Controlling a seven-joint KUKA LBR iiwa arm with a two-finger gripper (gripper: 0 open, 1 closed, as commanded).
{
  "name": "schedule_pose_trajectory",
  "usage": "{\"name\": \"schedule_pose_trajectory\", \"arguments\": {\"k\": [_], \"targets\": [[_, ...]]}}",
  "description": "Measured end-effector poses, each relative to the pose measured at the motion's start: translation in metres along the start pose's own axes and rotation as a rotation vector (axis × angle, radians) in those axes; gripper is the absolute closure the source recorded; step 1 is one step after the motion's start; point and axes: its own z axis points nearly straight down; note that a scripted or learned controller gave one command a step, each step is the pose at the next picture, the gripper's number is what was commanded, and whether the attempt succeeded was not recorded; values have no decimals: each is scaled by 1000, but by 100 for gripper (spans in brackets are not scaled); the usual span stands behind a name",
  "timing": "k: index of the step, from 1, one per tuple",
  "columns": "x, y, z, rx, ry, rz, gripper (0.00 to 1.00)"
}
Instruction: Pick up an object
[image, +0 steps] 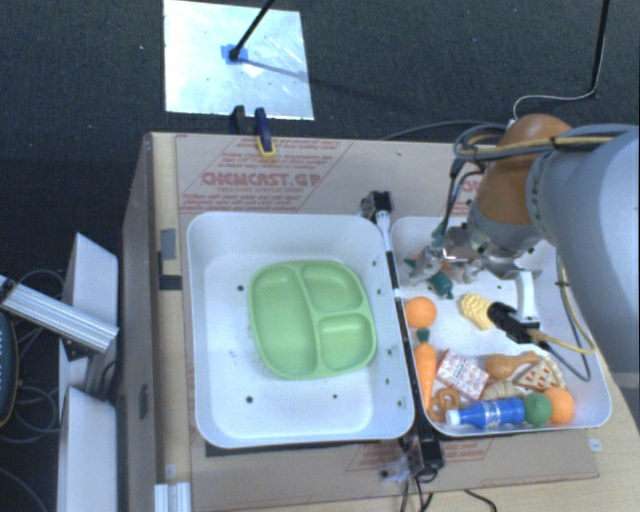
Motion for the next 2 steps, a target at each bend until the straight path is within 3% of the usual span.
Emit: {"name": "schedule_pose_trajectory", "arguments": {"k": [1,2], "targets": [[-1,0,-11,-1,-2,-2,100],[34,-28,-133,-2,-1,-1,100]]}}
